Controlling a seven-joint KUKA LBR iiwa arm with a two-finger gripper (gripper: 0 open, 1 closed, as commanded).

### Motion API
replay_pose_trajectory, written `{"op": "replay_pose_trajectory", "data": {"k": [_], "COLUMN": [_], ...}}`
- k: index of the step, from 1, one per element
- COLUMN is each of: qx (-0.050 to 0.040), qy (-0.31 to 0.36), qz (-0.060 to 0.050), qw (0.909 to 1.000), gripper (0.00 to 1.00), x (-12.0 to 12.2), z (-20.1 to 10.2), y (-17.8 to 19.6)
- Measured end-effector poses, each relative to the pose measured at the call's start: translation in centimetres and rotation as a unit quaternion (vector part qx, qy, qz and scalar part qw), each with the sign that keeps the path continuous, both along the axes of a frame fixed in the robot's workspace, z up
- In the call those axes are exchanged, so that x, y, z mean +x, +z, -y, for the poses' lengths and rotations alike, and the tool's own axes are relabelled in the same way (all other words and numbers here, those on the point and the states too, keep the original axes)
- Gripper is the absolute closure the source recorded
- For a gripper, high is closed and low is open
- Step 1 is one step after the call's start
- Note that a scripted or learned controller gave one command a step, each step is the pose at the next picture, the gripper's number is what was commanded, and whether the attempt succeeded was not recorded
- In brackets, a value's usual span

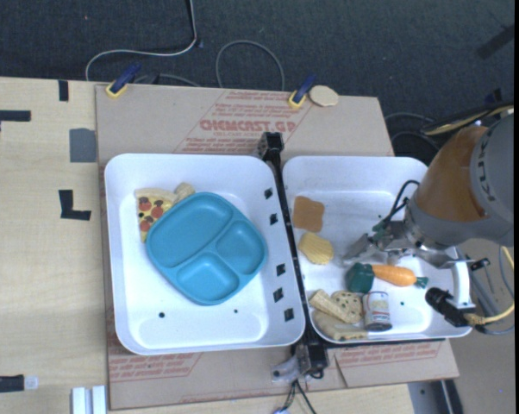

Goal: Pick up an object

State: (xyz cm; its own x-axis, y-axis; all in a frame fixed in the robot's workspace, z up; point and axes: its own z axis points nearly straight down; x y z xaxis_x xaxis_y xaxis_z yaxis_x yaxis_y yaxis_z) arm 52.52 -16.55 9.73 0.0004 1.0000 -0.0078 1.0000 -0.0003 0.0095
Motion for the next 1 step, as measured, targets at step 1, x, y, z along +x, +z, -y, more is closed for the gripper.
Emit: {"op": "replay_pose_trajectory", "data": {"k": [1], "qx": [0.0006], "qy": [0.001], "qz": [0.000], "qw": [1.0000], "gripper": [0.00], "x": [-3.98], "z": [-4.90], "y": [-1.04]}}
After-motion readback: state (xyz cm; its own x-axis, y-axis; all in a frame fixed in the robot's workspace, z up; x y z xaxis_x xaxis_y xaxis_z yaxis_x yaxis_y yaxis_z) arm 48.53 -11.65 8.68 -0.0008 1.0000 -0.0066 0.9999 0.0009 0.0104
